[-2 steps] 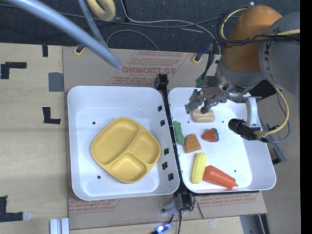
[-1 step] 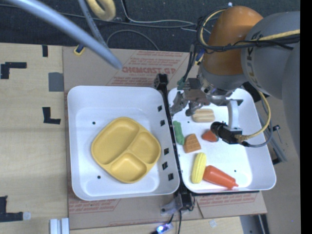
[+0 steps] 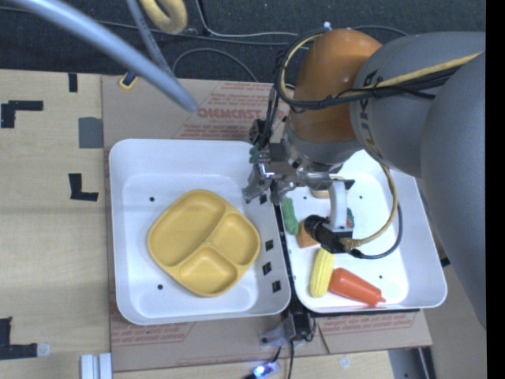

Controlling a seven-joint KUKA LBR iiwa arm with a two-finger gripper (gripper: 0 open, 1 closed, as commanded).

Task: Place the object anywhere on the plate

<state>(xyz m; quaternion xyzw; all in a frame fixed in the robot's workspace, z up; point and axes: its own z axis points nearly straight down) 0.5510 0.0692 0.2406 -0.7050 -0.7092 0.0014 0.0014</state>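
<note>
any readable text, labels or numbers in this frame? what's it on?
"CHEMCAST", red print on the brown cardboard sheet under the white bins; the arm cuts off the end, so there may be more letters.
More red print on the cardboard's front strip below the bins: too small and blurred to read.
Nothing readable on the yellow plate or the toy food.

A bulky grey robot arm [image 3: 442, 109] is showing a rounded orange band [image 3: 331, 73], with yellow and black cables [image 3: 387, 212] looping around it.

Bright even light, glaring white bins [image 3: 126, 235], slightly soft focus.
</note>
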